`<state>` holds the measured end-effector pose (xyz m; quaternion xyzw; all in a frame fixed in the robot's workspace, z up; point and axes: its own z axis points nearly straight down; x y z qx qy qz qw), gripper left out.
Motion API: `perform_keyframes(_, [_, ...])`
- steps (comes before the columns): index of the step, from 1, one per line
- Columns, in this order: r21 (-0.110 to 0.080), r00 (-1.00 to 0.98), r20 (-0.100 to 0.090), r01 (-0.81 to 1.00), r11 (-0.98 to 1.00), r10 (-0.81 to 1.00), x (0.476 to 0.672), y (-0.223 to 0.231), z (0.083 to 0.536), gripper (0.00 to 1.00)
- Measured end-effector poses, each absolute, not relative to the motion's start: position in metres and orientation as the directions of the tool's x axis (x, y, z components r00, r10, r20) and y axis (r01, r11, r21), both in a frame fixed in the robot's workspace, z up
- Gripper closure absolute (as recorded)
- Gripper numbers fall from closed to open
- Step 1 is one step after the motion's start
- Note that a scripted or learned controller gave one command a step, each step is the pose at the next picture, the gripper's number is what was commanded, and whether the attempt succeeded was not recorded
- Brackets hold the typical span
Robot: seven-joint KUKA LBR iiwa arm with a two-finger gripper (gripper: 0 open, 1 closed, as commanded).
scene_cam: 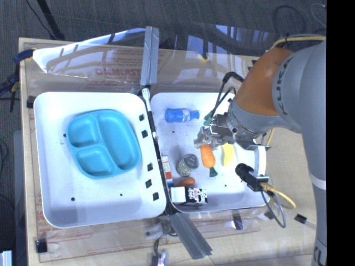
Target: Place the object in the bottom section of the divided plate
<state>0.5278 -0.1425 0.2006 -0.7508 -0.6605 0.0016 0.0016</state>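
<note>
While reaching in from the right, hangs with the tool [212, 133] low over the right bin [252, 195], just above an orange carrot-shaped piece [207, 157]. Cannot tell whether spread, pressed together or pinching anything: too dark and cluttered at the tip to read. Cannot tell either whether touching the carrot-shaped piece or just clear of its upper end. Green end of that piece toward the near rim, with a yellow piece [227, 154] just beside it on the right. Farther up in the same bin, a blue bottle [181, 114] on its side. Near the carrot-shaped piece on the left, a small grey can [188, 163]; below that, by the near wall, a reddish-orange item [184, 181] and a black-and-white box [189, 194]. Over in the left bin [55, 204], well apart from all of these, the blue divided plate [102, 142] — turned at a slant, three sections, the lower one [95, 163] toward the near rim. Both bins side by side on the tabletop [283, 237].
</note>
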Motion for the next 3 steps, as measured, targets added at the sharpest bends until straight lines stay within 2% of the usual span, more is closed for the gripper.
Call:
perform_keyframes(2, [-0.004, -0.03, -0.001, 1.0, 0.03, 1.0, 0.552, 0.037, 0.195, 1.0])
perform_keyframes(3, [-0.004, -0.03, -0.001, 1.0, 0.03, 1.0, 0.552, 0.036, 0.195, 0.0])
